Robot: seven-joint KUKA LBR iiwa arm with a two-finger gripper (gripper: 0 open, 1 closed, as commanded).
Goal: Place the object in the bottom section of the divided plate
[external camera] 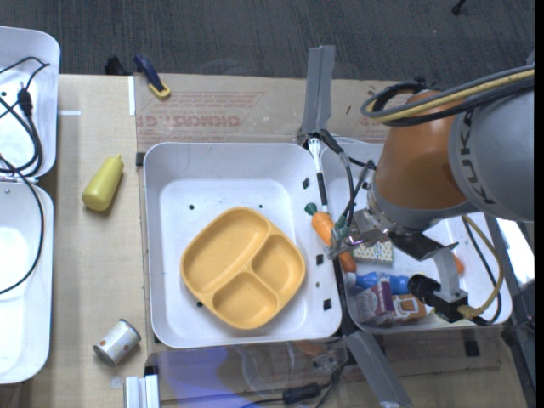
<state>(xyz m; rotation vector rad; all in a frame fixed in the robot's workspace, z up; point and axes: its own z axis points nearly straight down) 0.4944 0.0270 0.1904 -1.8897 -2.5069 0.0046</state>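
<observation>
Here the gripper (347, 243), grip state impossible to tell, hovers beside a toy carrot (322, 225); yellow divided plate (244, 267) nearby.

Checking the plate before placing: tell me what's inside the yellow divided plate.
All three sections of the yellow divided plate show bare yellow surface; nothing covers them. It lies in the left bin.

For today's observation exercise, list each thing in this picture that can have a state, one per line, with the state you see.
Divided plate: upright in the left bin, all sections bare.
Left bin: holds the plate.
Right bin: holds several small items.
Toy carrot: lying on the rim between the bins.
Claw: low over the right bin, beside the carrot.
Yellow bottle: lying on the bench.
Small can: tipped on its side.
</observation>
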